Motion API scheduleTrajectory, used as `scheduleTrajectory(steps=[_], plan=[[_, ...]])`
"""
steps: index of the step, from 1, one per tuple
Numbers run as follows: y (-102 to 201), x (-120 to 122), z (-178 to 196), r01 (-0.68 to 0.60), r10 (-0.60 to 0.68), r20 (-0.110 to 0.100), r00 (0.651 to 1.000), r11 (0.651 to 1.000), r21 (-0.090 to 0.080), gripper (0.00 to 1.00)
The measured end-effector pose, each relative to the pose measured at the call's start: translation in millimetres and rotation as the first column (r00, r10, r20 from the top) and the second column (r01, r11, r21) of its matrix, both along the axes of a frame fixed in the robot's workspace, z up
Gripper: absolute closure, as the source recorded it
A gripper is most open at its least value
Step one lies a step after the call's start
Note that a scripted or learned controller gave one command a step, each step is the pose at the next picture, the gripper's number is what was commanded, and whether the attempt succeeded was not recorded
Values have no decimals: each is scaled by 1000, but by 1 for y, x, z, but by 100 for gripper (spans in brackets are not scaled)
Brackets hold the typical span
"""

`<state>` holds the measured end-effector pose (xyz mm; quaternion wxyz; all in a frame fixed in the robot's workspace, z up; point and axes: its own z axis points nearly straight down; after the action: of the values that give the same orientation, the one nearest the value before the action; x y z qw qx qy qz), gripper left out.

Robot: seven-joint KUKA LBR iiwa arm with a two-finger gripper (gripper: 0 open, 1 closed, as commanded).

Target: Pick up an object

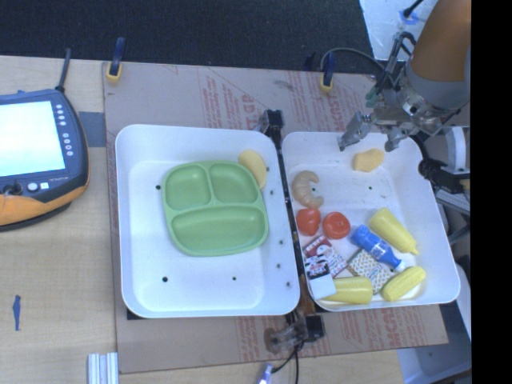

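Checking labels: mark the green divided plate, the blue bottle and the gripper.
green divided plate [214, 208], camera view, on the ridge above its large lower compartment.
blue bottle [374, 246], camera view, mid-body.
gripper [370, 139], camera view, midway between its open fingertips, above a pale yellow piece [368, 161].

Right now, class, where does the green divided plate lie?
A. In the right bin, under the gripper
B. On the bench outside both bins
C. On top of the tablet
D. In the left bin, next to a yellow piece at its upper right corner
D: the green plate sits inside the left bin, with a yellow piece by its upper right corner.
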<state>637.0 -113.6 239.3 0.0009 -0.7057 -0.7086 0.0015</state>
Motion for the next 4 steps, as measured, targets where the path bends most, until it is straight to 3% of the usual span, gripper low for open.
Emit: scheduleTrajectory(steps=[1,2,3,4], plan=[[-79,14,-81,1,-1,-3,1000,1000,-1,0],[-79,-54,-104,-1,1,-1,1000,1000,0,0],[-99,-91,-111,-1,1,-1,1000,1000,0,0],[-93,-103,-148,-2,2,0,1000,1000,0,0]])
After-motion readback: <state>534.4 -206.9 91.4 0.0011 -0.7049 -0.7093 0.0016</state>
